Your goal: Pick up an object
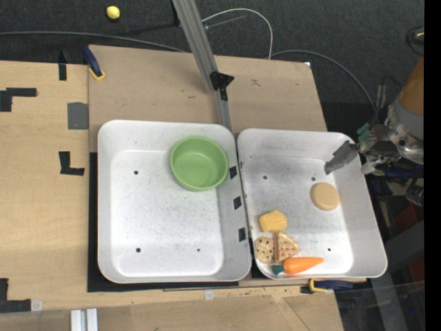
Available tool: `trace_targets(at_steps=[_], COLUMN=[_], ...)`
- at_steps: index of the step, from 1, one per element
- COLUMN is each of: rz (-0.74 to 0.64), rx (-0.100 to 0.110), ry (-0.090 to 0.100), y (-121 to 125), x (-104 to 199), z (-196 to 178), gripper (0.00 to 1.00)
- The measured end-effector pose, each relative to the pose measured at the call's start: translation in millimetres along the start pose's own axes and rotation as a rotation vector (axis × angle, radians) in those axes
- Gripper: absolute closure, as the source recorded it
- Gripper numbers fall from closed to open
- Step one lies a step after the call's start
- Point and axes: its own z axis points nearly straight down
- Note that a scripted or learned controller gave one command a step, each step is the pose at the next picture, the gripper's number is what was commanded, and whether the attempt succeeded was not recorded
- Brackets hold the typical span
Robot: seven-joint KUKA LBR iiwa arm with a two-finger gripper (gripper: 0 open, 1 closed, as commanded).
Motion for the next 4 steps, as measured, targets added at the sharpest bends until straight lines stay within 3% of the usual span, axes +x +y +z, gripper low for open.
trace_targets(at_steps=[1,2,4], rz=[0.000,0.002,0.001], rx=[0.000,0.006,0.005], ry=[0.000,0.001,0.001], y=[0,4,-6], x=[0,-4,2], z=[0,62,152], gripper=[0.00,0.00,0.00])
